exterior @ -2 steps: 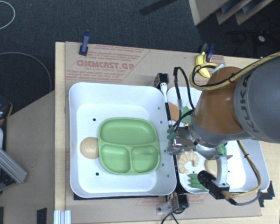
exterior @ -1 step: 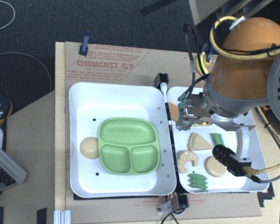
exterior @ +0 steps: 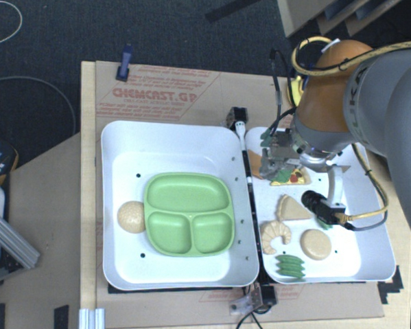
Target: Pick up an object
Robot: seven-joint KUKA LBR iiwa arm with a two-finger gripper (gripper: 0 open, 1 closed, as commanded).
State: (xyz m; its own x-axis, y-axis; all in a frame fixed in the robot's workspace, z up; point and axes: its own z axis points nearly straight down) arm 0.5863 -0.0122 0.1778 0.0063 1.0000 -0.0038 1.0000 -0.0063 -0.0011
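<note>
My gripper [exterior: 280,159] hangs low over the far left corner of the right bin [exterior: 372,262], under the orange wrist band. Just below it lies a flat pizza-slice toy [exterior: 292,176], partly covered by the gripper. Toward the front of the same bin are a pale wedge [exterior: 290,208], a croissant [exterior: 276,233], a round biscuit [exterior: 316,244] and green pea pods [exterior: 289,266]. I see nothing lifted clear of the bin floor.
The left bin [exterior: 124,149] holds a green divided plate [exterior: 188,213] with a round bun [exterior: 130,216] beside its left edge. A black cable plug [exterior: 320,206] hangs from the arm over the right bin. The ridge between the two bins runs just left of the gripper.
</note>
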